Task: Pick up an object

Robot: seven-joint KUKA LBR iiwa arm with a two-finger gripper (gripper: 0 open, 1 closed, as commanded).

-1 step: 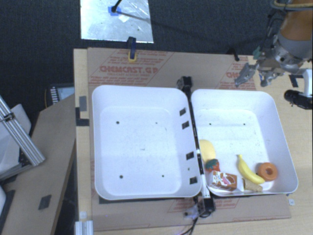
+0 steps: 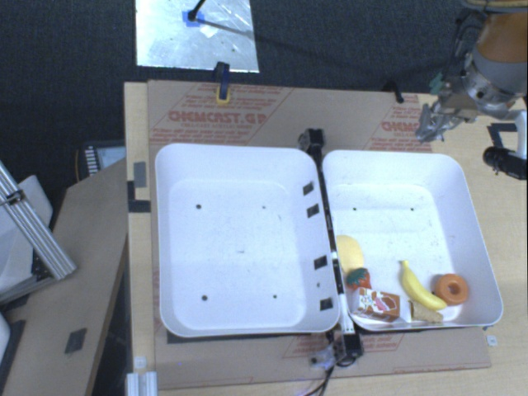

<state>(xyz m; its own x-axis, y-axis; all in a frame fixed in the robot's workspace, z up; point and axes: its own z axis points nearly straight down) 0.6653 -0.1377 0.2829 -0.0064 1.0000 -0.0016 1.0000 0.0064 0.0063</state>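
Crowded into the lower corner of the right bin (image 2: 462, 180), closest to the lens: a small printed packet (image 2: 378, 304), a little red piece (image 2: 357, 278) just above it, a pale yellow lump (image 2: 350, 252) hard against the centre divide, a banana (image 2: 417, 285) lying slantwise, and an orange ring (image 2: 451, 288) just beside the banana's lower end. Fair game for the pick, any of them. Up in the upper right of the frame, pincer (image 2: 433, 126) hanging from the grey arm over the brown surface (image 2: 363, 106), just beyond the bin's far rim, well apart from the whole cluster and with nothing seen in its grip. Too small and blurred to tell whether set wide or narrow. Likely troubles from here:

- coming down among such close neighbours and nudging two at once, or closing on none;
- meeting the packet lying flat on the bin floor, with no edge to bite;
- pushing the banana or ring aside on what looks like slick white plastic;
- striking the near wall or the divide, given several pieces tight against them.
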